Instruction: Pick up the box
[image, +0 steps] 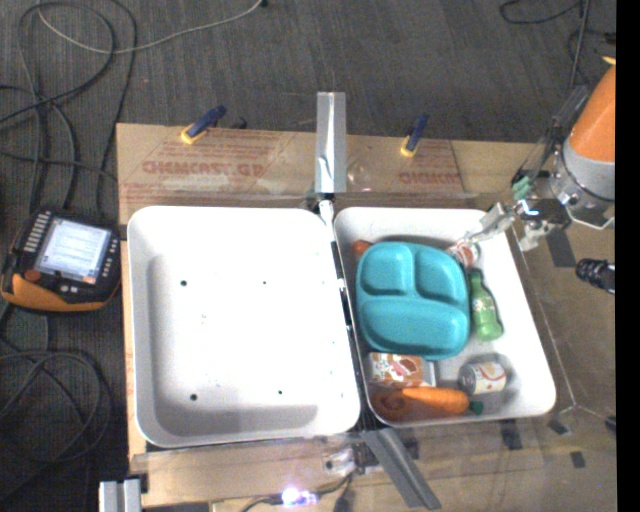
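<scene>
Bins first, going left to right: off the bench on the floor you're seeing an orange handheld controller (62, 258) with a lit screen, too small to read. Next, the left bin (240, 320) is sitting there white and bare. The cardboard sheet (215, 165) behind it is showing faded red print, something like "CHEMCAST GP", though I wouldn't swear to it, and two blue-and-yellow clamps (203, 123) are pinning it down.

Right bin (530, 350) is where it's all happening. A teal divided tray (413, 298) is hogging the middle, with a green bottle (484, 308) touching its right side. The box (402, 369) you're after is lying flat near the front edge, partly tucked under the tray's lip, with a carrot (432, 401) just in front of it and a small can (484, 376) just to its right. Its red and white artwork is too blurry to read, and so is the can's.

The gripper (503, 222) is hanging over the bin's back right corner, well apart from the box. Honestly can't tell if it's spread or closed from this angle.

If you're lining this up, I'd say come down on the exposed front half of the box, away from the tray's overhang, and watch the carrot and can crowding it. Tight spot, easy to snag the wrong thing.
</scene>
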